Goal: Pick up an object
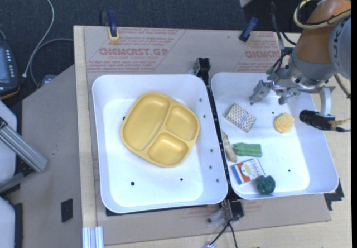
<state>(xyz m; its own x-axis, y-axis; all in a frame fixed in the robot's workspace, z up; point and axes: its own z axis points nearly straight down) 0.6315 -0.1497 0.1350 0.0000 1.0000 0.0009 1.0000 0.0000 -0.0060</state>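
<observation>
Right bin (321,182), by the worktop's right edge, holds the candidate objects. A green block (247,149), oblong and smooth, lies with its long axis running left to right, near the bin's left wall. Beside it is a patterned square pad (241,117), set diagonally; also a round, knobbly yellow piece (284,123), a flat printed card (249,170) and a dark green lump (266,185). The hand (273,89) hangs over the bin's far edge, fingers spread wide, gripping nothing. Left bin (111,185) carries a yellow three-compartment plate (160,128).
</observation>
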